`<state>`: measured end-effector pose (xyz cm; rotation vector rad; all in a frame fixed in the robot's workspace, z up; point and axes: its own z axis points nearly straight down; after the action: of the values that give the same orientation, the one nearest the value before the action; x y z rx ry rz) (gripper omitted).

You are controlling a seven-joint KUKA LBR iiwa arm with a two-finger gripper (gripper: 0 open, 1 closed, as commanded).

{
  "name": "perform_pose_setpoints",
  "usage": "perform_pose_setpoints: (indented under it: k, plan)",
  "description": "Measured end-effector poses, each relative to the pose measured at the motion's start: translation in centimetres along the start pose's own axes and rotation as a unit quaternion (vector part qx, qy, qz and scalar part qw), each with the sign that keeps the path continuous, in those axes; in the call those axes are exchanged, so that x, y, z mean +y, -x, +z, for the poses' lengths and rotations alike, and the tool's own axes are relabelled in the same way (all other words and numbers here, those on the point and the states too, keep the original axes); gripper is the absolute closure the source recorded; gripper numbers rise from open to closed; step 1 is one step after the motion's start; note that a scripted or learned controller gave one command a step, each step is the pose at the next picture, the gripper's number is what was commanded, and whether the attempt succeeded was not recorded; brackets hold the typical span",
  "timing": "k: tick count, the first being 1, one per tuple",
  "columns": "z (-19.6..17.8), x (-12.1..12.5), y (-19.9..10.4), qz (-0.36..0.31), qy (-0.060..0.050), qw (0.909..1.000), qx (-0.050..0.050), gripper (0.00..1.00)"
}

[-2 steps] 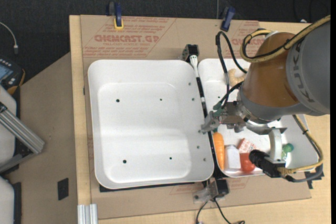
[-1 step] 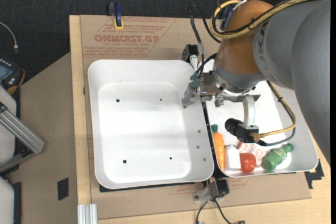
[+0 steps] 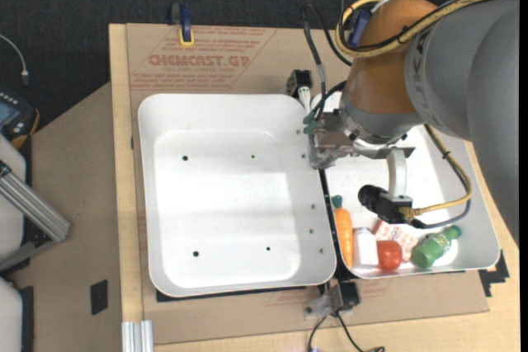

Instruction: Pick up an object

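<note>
In the right bin [image 3: 483, 247], along its near edge, lie an orange carrot [image 3: 344, 230], a red tomato-like piece [image 3: 389, 255], a white and red packet [image 3: 398, 233] and a green bottle [image 3: 434, 248]. My gripper [image 3: 327, 146] hangs below the orange wrist band, over the right bin's far left part, close to the wall shared with the left bin. It stands well behind the carrot, and the wrist body hides most of it. Nothing can be seen held in it.
The left bin [image 3: 150, 128] lies beside the right one on a brown board [image 3: 206, 53]. A black fitting with a yellow cable [image 3: 381, 199] hangs from the arm just behind the packet. A blue clamp [image 3: 185, 19] grips the board's far edge.
</note>
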<state>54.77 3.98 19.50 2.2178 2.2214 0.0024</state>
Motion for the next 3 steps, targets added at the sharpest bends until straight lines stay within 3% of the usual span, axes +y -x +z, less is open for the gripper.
perform_pose_setpoints:
  k: [1,2,3]
  plan:
    - [-2.1,2.5,-7.2,-0.003,0.001,1.0000,0.002,1.00]
    - [11.4,1.7,-5.4,0.002,-0.001,1.0000,0.001,1.00]
    - [11.0,3.2,-9.6,-0.001,0.000,1.0000,0.001,1.00]
